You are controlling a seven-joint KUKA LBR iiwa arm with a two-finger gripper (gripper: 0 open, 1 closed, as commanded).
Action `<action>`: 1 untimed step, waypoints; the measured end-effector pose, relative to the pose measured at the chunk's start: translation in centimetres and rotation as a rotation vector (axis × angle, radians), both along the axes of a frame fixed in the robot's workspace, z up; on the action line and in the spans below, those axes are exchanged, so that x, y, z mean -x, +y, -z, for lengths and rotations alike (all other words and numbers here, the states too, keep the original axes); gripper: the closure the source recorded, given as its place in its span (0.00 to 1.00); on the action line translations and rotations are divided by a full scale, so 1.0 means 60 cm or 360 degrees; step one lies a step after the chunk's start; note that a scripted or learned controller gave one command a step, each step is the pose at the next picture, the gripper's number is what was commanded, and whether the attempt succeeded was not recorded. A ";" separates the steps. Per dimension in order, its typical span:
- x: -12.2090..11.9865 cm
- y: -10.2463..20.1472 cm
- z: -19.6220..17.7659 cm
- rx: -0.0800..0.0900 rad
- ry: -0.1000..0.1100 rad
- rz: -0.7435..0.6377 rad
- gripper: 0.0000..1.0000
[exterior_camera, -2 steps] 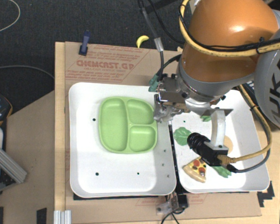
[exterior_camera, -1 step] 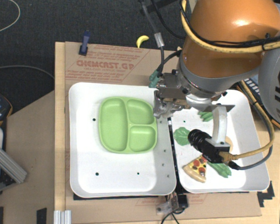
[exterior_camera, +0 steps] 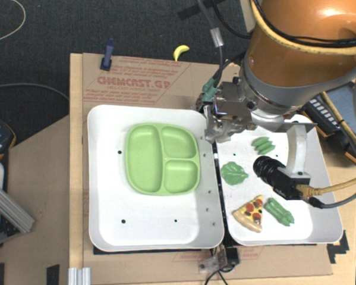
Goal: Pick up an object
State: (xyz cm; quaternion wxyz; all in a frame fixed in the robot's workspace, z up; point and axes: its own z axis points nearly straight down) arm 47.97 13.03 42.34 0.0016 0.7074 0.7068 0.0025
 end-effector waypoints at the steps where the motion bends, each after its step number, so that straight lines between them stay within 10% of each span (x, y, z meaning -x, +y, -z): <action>1: -0.001 0.001 -0.015 0.0001 -0.0001 -0.0003 1.00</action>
